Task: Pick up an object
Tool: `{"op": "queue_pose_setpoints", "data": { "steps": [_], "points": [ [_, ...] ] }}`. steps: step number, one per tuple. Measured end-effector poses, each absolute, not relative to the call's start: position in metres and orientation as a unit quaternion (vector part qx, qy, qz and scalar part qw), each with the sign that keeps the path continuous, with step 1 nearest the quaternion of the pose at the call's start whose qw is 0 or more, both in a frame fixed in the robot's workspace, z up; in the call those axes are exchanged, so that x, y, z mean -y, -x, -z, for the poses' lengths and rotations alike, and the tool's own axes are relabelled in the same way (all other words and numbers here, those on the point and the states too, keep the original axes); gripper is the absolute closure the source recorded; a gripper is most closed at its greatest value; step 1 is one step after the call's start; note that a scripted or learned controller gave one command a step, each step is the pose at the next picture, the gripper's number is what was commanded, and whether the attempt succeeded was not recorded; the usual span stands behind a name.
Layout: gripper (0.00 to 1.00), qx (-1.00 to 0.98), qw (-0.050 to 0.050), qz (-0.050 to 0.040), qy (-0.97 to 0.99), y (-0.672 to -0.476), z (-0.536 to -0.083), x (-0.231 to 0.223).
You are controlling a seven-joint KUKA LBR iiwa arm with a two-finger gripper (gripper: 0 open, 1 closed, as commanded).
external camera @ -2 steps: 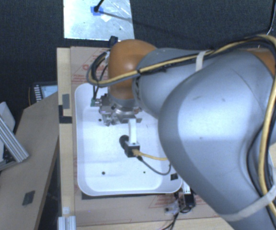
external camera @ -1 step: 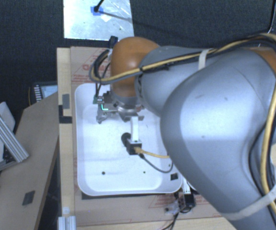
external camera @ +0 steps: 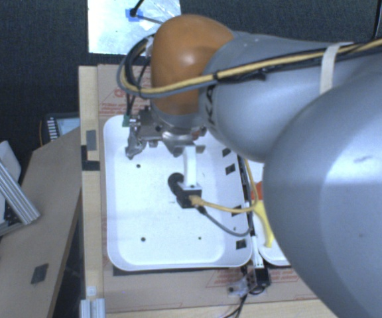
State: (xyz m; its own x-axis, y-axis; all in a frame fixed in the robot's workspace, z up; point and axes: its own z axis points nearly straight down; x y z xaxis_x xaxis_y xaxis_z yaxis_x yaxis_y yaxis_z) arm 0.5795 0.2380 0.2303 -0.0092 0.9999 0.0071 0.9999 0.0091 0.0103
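Note:
My gripper [external camera: 133,146] hangs over the far left corner of the left white bin [external camera: 144,244], low above its floor. I see nothing between the gripper and the bin floor. A small orange-red thing [external camera: 256,191] peeks out at the left rim of the right bin [external camera: 275,256], mostly hidden by the arm. The big grey arm with its orange band covers most of the right bin.
The left bin's floor shows a few small dark dots. A divider with black clips [external camera: 241,207] runs between the bins. A brown cardboard base [external camera: 91,197] frames the bins, and metal rails [external camera: 5,184] lie at far left.

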Motion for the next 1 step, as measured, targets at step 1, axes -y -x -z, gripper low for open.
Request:
{"op": "queue_pose_setpoints", "data": {
  "steps": [1],
  "points": [
    [0.0, -0.708, 0.0, 0.0011, -0.706, -0.6471, -0.1295, -0.2327]
  ]
}}
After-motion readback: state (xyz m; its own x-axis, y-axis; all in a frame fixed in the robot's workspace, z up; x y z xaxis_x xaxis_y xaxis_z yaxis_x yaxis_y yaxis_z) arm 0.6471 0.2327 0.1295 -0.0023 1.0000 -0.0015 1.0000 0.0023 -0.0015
